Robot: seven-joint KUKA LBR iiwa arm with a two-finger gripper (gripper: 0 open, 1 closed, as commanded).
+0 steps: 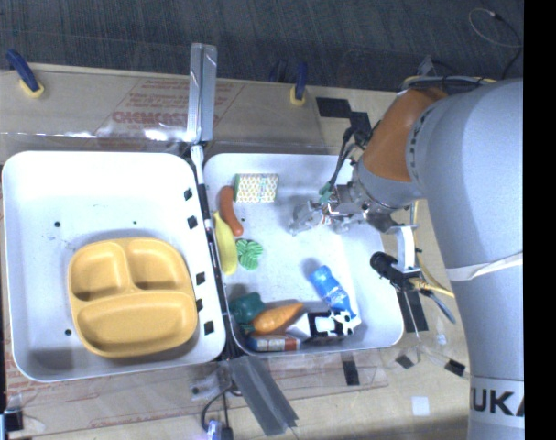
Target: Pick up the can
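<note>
The can (256, 188), pale with a speckled green and yellow label, lies near the far wall of the right bin (374, 333). My gripper (304, 216) hangs low over the bin floor, a short way to the right of the can and slightly nearer the camera, apart from it. Nothing shows between the gripper and the can. The grey arm with its orange band (397, 140) reaches in from the right over the bin's far right corner.
In the right bin lie a red sausage (229, 211), a banana (224, 246), a green leafy toy (250, 254), a blue bottle (330, 285), an orange carrot (278, 316) and a black-and-white toy (334, 324). The left bin (39, 181) holds a yellow divided plate (131, 296).
</note>
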